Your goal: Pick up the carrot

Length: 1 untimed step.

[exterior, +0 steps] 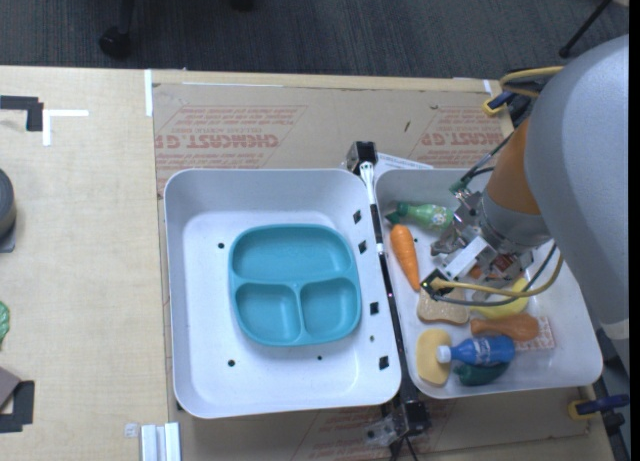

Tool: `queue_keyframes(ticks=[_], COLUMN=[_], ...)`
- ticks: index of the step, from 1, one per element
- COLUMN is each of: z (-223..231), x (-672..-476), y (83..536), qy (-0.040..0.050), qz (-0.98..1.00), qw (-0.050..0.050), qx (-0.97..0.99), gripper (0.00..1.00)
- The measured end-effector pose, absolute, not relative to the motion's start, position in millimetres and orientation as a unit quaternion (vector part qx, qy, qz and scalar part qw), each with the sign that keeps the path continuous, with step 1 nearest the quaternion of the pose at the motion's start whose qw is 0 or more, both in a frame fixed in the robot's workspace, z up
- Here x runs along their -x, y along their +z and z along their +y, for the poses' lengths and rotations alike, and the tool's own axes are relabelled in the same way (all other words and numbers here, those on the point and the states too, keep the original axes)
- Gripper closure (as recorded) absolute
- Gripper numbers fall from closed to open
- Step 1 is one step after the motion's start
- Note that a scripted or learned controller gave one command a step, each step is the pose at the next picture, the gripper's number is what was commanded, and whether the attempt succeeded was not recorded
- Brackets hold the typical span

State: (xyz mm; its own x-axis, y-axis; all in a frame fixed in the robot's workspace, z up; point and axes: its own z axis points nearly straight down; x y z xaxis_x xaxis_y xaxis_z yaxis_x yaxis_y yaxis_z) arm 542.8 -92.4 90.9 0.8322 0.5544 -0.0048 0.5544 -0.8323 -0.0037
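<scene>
**Carrot not yet grabbed**

Gripper [455, 249] sits low in the right bin [577, 321] — can't tell if open or closed, nothing visibly held. Carrot [404, 254] lies just beside it, by the bin's left wall, below a green bottle [422, 214]. Prob. light, stiff, smooth — grab across the thick upper half.

So, two bins side by side. The left bin [190, 211] has a divided tray [295, 284] sitting in the middle. In the right bin [425, 182], the carrot [404, 254] lies along the wall at 9 o'clock, with a small bottle [420, 214] just behind it at 11. The gripper [455, 254] is near the carrot's 3 o'clock. A bigger bottle [480, 352] lies at 6.
</scene>
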Motion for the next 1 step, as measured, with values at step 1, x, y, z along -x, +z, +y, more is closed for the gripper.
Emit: queue_keyframes(ticks=[1], z=[8.9], x=[-586.4], y=[191.1], qy=[0.0028], qz=[-0.205], qw=[0.000], qx=[0.979], gripper=[0.00])
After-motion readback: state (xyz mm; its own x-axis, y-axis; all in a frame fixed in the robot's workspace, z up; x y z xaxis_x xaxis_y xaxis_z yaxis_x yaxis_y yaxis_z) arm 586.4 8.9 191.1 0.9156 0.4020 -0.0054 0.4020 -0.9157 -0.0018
